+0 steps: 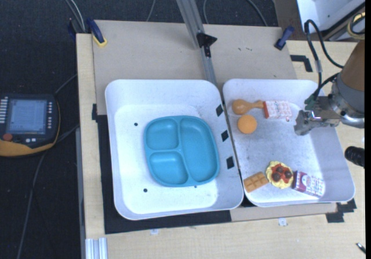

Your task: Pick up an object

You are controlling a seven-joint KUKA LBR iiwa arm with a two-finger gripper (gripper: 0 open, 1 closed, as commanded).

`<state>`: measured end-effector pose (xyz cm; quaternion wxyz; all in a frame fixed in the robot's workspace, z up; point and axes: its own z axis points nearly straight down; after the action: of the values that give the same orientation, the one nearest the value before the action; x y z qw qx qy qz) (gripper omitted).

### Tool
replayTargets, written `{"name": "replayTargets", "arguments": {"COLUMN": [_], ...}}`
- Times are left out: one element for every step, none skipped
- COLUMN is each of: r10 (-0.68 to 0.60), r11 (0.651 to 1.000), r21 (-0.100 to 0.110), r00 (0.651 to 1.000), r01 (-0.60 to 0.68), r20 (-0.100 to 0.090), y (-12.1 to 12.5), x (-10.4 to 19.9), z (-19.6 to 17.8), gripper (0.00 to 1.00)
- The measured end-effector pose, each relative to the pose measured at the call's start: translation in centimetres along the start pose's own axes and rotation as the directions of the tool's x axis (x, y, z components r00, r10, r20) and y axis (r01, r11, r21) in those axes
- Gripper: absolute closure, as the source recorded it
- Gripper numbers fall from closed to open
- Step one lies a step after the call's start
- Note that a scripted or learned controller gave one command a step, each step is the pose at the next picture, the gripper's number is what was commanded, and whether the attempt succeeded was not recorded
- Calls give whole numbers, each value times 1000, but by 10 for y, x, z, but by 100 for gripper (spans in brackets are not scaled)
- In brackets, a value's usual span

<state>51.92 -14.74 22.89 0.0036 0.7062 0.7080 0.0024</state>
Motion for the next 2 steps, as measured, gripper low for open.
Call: {"name": "replayTargets", "arguments": {"r10": [1,-3], "r11": [1000,1000], "r21": [1,7], "r00": [1000,1000], "r01": [-1,3], "r20": [0,-4], "y": [2,8], "x": [0,46], "z": [-54,-53], "gripper": [100,100]}}
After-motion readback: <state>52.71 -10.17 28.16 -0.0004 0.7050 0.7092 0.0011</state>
